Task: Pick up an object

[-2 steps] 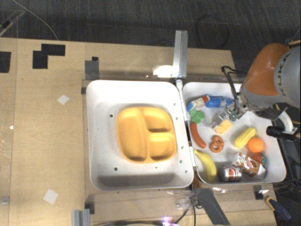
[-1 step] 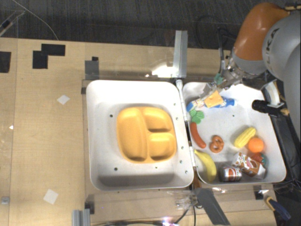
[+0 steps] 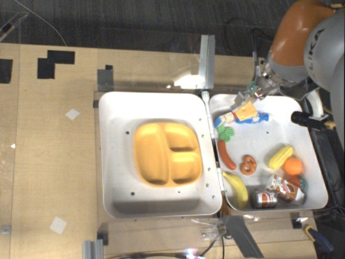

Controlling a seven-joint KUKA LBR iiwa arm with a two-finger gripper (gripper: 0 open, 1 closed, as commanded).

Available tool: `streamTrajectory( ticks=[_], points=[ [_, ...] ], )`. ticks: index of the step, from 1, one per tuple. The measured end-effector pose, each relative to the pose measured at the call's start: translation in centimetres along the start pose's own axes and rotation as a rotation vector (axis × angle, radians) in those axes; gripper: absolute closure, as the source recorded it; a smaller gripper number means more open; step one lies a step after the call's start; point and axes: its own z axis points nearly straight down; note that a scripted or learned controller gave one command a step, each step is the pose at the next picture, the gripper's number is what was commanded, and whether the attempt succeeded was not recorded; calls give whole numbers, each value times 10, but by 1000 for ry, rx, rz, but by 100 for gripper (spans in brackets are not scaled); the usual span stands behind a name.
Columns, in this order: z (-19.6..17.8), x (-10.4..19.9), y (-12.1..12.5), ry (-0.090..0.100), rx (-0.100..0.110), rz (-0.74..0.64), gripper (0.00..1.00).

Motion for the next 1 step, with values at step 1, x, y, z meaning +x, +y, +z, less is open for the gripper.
streamTrajectory(
  ticks=[1],
  points=[
    [-13,0,3,-5,-6,-10,100]
  ],
)
